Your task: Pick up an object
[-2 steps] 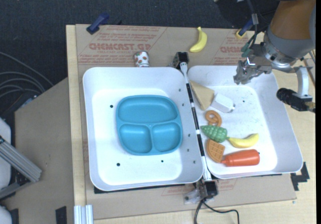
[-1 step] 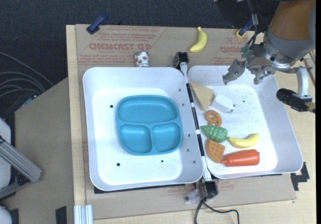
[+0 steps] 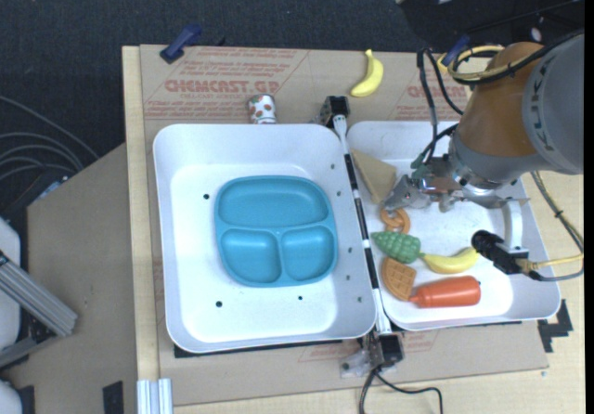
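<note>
The grey arm's two-finger gripper [image 3: 406,201] hangs over the small orange pretzel-shaped toy [image 3: 395,217], partly hiding it; finger spacing and the toy's axis unclear.

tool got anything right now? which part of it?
Cannot be told. The tool sits low in the right bin, just above the pretzel; nothing is visibly in its hold.

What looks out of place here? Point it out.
A second banana lies on the bench's board behind the bins, outside both, while the other toy foods sit in the right bin. A small patterned object also lies outside, behind the left bin.
</note>
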Tool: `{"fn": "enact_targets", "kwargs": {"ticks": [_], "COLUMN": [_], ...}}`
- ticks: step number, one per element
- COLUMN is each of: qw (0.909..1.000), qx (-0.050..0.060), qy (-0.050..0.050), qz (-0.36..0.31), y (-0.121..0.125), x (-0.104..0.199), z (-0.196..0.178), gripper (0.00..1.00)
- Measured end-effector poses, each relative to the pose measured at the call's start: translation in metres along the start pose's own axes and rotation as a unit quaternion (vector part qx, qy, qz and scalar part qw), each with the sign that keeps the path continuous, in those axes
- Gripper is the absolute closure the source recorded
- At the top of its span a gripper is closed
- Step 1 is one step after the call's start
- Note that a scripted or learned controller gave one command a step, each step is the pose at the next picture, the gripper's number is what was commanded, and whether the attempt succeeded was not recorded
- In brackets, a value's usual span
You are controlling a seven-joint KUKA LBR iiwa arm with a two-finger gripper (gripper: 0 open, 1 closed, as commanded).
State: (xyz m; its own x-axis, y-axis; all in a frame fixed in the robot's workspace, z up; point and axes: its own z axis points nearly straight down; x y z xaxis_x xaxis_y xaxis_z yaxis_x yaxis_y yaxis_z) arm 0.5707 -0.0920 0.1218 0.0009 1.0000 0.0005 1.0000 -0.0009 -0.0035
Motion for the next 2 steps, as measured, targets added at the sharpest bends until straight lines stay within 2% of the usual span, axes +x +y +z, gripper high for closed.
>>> {"fn": "enact_targets", "kwargs": {"ticks": [1, 2], "qw": [1.0000, 1.0000], "qx": [-0.002, -0.003], "qy": [0.000, 0.000], "qz": [-0.001, 0.000], "y": [0.042, 0.043], "x": [-0.006, -0.006], "z": [0.037, 0.027], "gripper": [0.00, 1.00]}}
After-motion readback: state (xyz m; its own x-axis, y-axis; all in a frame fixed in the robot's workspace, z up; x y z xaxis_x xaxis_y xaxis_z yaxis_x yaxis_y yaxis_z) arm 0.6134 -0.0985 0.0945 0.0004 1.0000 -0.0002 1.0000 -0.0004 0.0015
